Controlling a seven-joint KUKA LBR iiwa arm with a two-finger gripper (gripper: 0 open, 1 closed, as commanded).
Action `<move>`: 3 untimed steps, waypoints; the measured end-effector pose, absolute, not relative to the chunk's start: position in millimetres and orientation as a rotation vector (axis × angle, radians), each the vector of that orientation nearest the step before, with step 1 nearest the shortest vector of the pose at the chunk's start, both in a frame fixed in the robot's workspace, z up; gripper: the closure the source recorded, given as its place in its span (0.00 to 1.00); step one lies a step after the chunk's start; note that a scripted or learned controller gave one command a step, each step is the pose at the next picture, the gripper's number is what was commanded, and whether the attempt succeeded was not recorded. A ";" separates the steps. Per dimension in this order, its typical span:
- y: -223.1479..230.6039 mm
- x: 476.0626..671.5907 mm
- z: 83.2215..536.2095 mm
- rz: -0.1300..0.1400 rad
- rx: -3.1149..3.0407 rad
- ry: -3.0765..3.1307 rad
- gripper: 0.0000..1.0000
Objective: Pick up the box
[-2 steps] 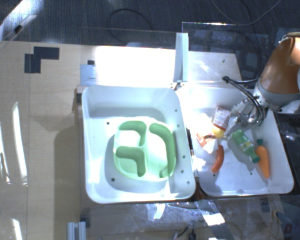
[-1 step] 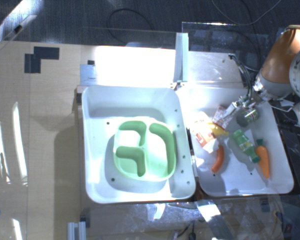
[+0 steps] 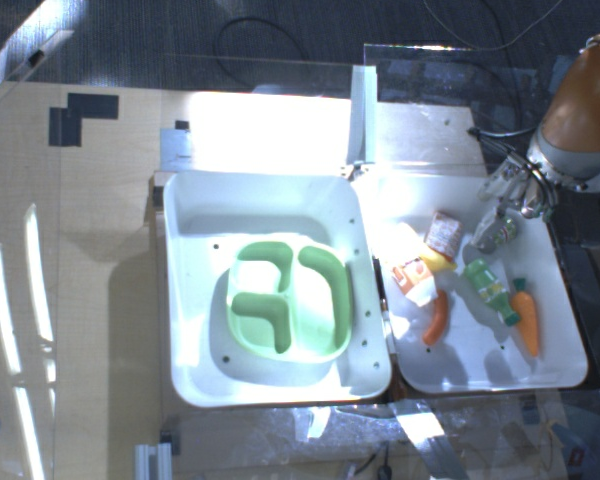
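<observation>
The box (image 3: 414, 279) is a small orange and white carton lying in the right bin (image 3: 570, 368), near its left wall. My gripper (image 3: 504, 224) hangs over the bin's back right part, up and to the right of the box and well apart from it. A green bottle (image 3: 487, 288) lies between the gripper and the bin's front. Nothing is seen held in the gripper.
Around the box are a small can (image 3: 443, 234), a yellow item (image 3: 436, 261) and a sausage (image 3: 436, 320). A carrot (image 3: 526, 321) lies at the right wall. The left bin (image 3: 185, 268) holds a green divided plate (image 3: 285, 298). A clear upright panel (image 3: 364, 113) stands behind the bins.
</observation>
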State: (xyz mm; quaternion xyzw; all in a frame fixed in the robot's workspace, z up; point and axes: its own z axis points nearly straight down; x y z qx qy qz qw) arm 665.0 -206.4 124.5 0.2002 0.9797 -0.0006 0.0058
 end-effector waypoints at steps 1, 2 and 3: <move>-175.8 662.2 103.2 -0.003 0.003 3.126 0.00; -206.3 626.8 95.1 -0.017 -0.742 3.030 0.00; -189.9 575.5 89.6 -0.011 -1.358 2.819 0.00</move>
